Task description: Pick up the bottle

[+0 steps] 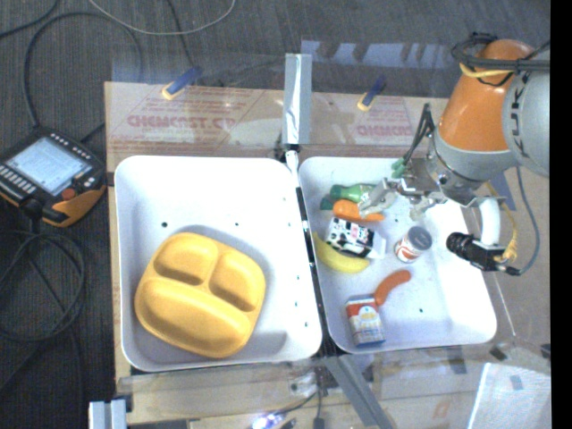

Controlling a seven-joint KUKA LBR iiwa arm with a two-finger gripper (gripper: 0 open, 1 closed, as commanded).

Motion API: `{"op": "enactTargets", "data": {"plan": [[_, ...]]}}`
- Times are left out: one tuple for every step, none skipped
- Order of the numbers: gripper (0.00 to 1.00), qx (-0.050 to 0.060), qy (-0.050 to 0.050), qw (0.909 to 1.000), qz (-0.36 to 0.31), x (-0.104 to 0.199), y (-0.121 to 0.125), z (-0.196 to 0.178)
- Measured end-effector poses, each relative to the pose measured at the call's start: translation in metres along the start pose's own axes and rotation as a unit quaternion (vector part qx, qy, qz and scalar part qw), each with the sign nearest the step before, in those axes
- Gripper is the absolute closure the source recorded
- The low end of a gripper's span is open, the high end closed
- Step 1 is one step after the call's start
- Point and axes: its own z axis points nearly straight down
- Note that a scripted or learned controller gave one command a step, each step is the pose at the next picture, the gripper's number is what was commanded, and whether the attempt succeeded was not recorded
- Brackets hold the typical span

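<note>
A green bottle point(351, 191) lies on its side in the right bin point(465, 320), near that bin's back left. My gripper point(398, 204) hangs just to the right of the bottle, below the arm's orange band point(478, 105). It is open. One fingertip point(375, 202) sits close to the bottle's right end, and the other points toward a small round can point(413, 244). Nothing is between them.
Also in the right bin are an orange piece point(347, 210), a black-and-white box point(349, 235), a banana point(344, 260), a red-orange curved piece point(391, 286) and a small red-and-white carton point(365, 322). A big yellow moulded object point(201, 291) lies in the left bin point(143, 177).
</note>
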Motion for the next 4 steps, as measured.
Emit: {"op": "enactTargets", "data": {"plan": [[0.0,-0.006,-0.002,0.9824,-0.186,-0.006,0.053,0.102],[0.0,-0.008,-0.002,0.9965,-0.083,-0.003,0.016,0.117],[1.0,-0.009,-0.003,0.9965,-0.084,-0.003,0.017,0.108],[1.0,-0.003,-0.001,0.9984,0.057,-0.007,0.068,0.117]]}}
